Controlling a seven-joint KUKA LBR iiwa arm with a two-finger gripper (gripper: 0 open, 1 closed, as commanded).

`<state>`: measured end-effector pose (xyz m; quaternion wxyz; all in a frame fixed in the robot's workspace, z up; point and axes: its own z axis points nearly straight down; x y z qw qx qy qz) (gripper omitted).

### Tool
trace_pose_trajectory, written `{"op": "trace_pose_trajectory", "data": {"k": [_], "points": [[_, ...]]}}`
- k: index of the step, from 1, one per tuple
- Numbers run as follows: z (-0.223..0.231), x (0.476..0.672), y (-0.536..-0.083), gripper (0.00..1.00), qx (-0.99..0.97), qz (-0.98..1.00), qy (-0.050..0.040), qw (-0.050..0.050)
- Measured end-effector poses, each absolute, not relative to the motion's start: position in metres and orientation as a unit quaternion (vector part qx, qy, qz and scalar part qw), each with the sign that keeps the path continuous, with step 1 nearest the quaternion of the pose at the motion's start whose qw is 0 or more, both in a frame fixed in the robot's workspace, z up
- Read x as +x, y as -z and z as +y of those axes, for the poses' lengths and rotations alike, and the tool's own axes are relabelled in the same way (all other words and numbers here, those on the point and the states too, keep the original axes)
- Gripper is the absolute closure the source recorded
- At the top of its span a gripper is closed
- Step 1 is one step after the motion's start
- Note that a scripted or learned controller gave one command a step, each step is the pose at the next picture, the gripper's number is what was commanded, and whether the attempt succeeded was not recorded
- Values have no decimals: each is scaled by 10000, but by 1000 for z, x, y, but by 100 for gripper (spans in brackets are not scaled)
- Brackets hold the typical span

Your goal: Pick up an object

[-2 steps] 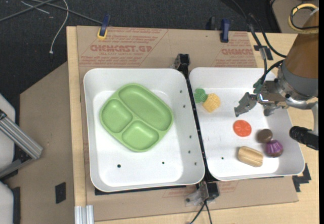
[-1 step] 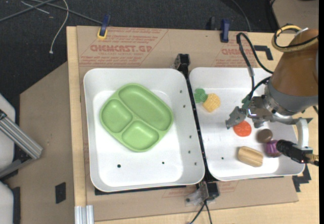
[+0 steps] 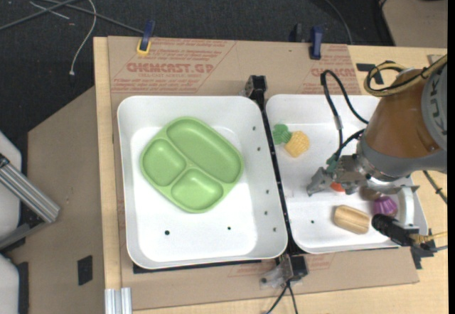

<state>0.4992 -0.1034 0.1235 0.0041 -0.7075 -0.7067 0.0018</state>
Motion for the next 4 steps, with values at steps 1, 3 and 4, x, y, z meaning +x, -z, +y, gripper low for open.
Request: {"op": "trace_pose_trajectory", "data": {"k": [1, 3, 4], "points": [[-103, 499, -83, 0, -7075, -7067, -8, 26], [-104, 491, -152, 100, -7071, -7071, 11, -13], [-106, 495, -195, 100, -7067, -7075, 14, -19]]}}
